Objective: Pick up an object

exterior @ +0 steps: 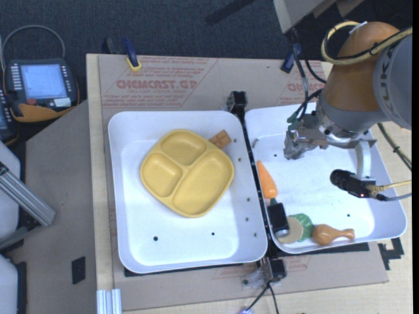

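My gripper [296,147] hangs over the upper middle of the right bin [386,224], under the orange band of the arm, and I see nothing between its fingers. An orange carrot [266,179] lies by the right bin's left wall, below and left of the gripper. At the bin's front left sit a green and tan round piece [298,227] and a brown drumstick-shaped toy [331,233]. A yellow divided plate [187,173] fills the middle of the left bin [131,234], with a small brown block [220,139] at its upper right edge.
A black clamp [277,218] sits on the divider between the bins near the front, another black clamp [236,101] at the back. A black device with a cable [351,182] juts over the right bin's right side. A pendant screen [40,84] lies far left.
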Controlling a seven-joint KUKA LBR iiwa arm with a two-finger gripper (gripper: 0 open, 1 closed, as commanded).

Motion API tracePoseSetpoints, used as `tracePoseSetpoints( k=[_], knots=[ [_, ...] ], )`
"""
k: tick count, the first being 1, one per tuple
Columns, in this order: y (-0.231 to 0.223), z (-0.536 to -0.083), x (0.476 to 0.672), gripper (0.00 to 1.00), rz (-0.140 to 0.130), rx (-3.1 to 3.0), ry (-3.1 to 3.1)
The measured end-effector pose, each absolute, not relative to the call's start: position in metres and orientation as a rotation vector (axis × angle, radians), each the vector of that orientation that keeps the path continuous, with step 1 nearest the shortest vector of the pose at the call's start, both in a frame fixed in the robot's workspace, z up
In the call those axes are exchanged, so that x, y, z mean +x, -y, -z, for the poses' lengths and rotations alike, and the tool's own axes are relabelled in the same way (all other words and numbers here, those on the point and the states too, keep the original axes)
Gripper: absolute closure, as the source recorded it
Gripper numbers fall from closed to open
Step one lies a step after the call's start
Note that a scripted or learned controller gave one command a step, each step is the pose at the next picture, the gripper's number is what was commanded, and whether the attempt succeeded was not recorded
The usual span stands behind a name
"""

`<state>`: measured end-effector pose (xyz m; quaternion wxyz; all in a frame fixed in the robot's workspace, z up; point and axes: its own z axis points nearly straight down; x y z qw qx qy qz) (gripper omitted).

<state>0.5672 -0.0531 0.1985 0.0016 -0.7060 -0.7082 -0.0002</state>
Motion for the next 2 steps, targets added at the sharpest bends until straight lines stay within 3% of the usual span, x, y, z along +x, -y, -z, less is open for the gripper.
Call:
tracePoseSetpoints(
  k=[2],
  knots=[
    [-0.052,-0.213,0.576,1.0,0.004,-2.216,2.229]
  ],
)
